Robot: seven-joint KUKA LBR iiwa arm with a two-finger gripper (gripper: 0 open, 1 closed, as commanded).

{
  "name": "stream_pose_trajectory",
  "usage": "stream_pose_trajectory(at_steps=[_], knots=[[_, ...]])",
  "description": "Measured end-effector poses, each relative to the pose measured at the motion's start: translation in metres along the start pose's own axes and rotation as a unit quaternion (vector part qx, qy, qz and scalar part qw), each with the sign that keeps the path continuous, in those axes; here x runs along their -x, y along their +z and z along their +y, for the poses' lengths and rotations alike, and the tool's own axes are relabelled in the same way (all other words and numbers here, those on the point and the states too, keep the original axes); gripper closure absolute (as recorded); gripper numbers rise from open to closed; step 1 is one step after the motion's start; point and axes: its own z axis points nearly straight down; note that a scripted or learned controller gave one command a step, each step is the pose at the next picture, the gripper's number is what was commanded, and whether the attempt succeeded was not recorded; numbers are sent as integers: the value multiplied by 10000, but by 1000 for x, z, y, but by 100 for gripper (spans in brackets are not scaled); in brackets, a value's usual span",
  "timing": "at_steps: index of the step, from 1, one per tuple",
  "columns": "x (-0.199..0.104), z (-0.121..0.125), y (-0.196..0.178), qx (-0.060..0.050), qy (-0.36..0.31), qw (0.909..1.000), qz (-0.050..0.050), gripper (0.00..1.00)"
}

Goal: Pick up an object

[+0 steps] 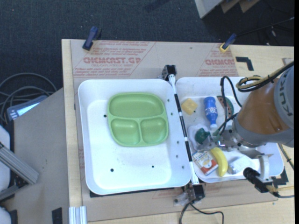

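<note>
I take the banana point(219, 159) as the likeliest target: it lies near the front of the right bin point(276, 168), curving from beside the wrist down toward the front wall. Touching its left side is a small packet point(204, 161) with red print, and just above that a dark green piece point(202, 135). Further back stand a blue bottle point(210, 110), lying lengthwise, and a yellow block point(189, 106) near the divider.

The gripper point(219, 141) sits low over this cluster, between the bottle's cap end and the banana's top, but the arm point(261, 115) covers most of it, so I cannot tell whether the jaws are spread or pressed together, and I see nothing clearly pinched between them.

My worries from here are mostly about crowding. The banana, packet and green piece are packed close, so a closing grip could catch two things at once or nudge the banana aside and shut on nothing. The banana's curved, smooth skin could let it roll out of a narrow pinch, especially if it is gripped near one end. The packet looks thin and flat, hard to get fingers under. Cables point(238, 85) loop near the wrist and might snag the bin wall on a lift.

The left bin point(88, 125) holds only a green tray point(138, 119), well apart from all this.
</note>
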Motion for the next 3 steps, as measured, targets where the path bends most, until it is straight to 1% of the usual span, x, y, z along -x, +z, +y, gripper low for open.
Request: stream_pose_trajectory(at_steps=[1,2,3], knots=[[-8,27,3,-19,-4,10000,-9,0],[11,-3,3,-41,4,10000,-2,0],[11,-3,-7,-33,8,10000,-3,100]])
